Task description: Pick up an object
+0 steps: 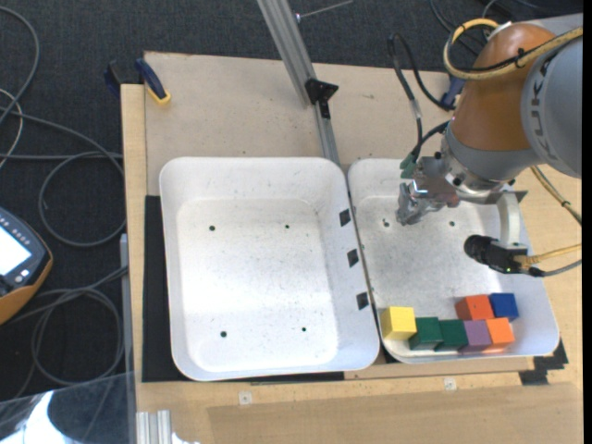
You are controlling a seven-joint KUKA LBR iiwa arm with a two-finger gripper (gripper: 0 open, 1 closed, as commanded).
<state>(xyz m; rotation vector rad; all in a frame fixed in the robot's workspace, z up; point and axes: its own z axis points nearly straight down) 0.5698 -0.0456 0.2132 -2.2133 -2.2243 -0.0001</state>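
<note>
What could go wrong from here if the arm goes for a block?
The blocks sit packed together against the right bin's near rim: yellow block, green blocks, orange block. The claw may nudge neighbours or hit the rim. It hangs toward the bin's far end, so a straight descent would likely grab nothing.

Bench surroundings seen from above

A blue-and-yellow clamp [153,80] is fixed at the board's [231,109] far-left corner; black cables [55,169] are strewn over the carpet [74,26].
</note>
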